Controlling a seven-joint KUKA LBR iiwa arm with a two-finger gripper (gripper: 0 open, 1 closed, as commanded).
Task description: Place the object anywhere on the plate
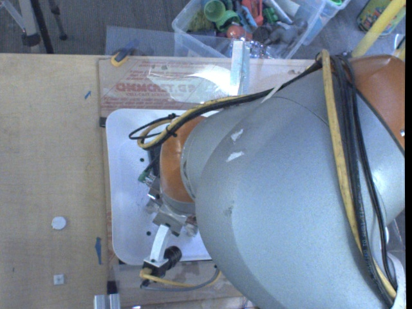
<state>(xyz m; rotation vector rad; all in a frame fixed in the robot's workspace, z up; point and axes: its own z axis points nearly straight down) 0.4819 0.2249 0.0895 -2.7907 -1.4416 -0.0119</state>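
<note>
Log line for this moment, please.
arm in from right | orange band over white bin | arm covers much of bin | hold: unconfirmed

you're looking at a bulky grey arm (283,192) with small white glare marks showing on its shell. an orange band (172,163) is sitting above the wrist, black cables (354,147) are running beside a yellow strip (336,140), and another orange patch (386,102) is showing upper right.

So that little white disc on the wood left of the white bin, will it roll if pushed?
The white disc looks flat and lies on its face, so it would probably slide, not roll. It seems small and thin, so it is likely light. Sitting so low on the wooden bench, it may be awkward to pinch.
</note>
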